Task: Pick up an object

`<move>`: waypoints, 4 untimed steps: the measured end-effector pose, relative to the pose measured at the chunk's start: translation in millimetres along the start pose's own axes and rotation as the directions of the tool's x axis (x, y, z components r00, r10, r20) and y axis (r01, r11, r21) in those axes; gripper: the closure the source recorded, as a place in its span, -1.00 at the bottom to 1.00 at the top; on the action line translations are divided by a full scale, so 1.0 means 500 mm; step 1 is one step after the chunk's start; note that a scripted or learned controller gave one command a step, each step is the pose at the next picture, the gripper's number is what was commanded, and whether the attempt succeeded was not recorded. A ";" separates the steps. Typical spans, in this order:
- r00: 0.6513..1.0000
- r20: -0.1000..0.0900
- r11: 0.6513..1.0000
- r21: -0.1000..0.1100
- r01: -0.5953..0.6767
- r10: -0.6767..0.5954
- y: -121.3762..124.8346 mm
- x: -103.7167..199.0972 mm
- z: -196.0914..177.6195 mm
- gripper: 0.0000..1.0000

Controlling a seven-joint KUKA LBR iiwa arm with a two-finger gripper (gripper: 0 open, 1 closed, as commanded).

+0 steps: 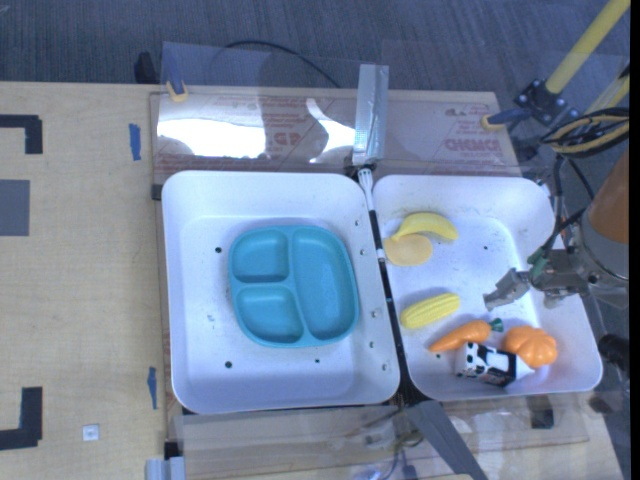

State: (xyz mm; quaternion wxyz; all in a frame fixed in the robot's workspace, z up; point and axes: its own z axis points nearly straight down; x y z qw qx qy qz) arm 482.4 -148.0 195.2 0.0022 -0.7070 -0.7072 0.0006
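Note:
My gripper (530, 296) hangs over the right part of the right bin (480, 203), open, with nothing between its fingers. One finger (505, 290) points down-left toward the toys. Just below it lie an orange pepper (532, 346), a carrot (460, 336) and a black-and-white cow toy (487, 366), close together near the bin's front wall. A yellow corn cob (430, 310) lies left of the gripper. Farther back are a banana (426, 227) and a round yellow disc (408, 252) touching it.
The left bin (190, 268) holds a teal divided plate (293, 285). A metal divider (370, 118) stands behind the seam between the bins. Cables and a yellow pole (590, 38) sit at the back right, near the arm.

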 end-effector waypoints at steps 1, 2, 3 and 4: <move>0.983 0.005 0.983 -0.010 0.183 -0.182 0.019 0.063 0.216 -1.00; 0.986 0.004 0.986 -0.009 0.168 -0.168 0.212 0.083 0.217 -1.00; 0.986 0.008 0.986 -0.018 0.166 -0.166 0.217 0.080 0.192 1.00; 0.989 0.003 0.988 -0.016 0.151 -0.151 0.375 0.224 -0.003 1.00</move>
